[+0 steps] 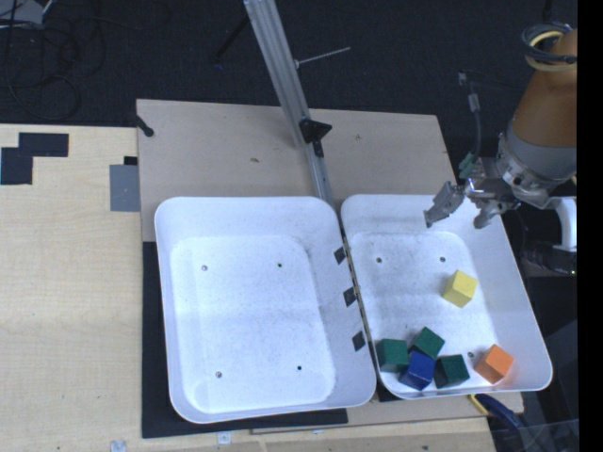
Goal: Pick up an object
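Bins are sitting side by side on the surface (75,252): the left bin (250,309) and the right bin (415,252), touching along a shared edge. The arm (546,111) is reaching in from the right, its orange band above a grey wrist, and it is hanging over the far right corner of the right bin. The pincer (464,212) is pointing down and leftward with its two fingers spread wide and nothing between them.

Below the pincer, toward the near side, a yellow block (460,288) is lying alone on the bin floor, apart from the fingers. Farther off, along the near wall of the same bin, a cluster of blocks is crowding together: three green blocks (429,341) around a blue block (417,371), all touching or nearly so. An orange block (494,363) is sitting just to their right, near the bin's corner.
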`<state>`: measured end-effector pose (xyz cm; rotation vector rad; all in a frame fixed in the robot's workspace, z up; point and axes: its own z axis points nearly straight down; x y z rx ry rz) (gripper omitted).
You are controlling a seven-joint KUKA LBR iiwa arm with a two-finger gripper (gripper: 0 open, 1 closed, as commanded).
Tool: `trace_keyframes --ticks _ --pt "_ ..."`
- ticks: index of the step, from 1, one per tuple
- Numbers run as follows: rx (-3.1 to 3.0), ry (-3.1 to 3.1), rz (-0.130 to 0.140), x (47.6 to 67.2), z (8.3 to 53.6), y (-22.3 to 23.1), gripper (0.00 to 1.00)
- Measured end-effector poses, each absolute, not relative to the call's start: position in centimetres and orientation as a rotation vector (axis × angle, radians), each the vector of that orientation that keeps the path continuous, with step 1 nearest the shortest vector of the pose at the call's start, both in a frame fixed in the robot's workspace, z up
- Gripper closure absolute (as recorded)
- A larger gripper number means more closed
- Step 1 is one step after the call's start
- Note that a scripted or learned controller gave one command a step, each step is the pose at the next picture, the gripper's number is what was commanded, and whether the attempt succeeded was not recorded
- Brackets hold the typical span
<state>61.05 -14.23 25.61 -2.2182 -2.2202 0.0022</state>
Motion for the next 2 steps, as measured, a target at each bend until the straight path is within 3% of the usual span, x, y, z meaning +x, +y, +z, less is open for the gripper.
trace_keyframes --ticks 1,2 --pt "-2.216 -2.221 0.0 57.0 27.8 -12.1 0.0" --pt "-2.235 -2.241 -0.015 55.7 12.2 -17.5 0.0"
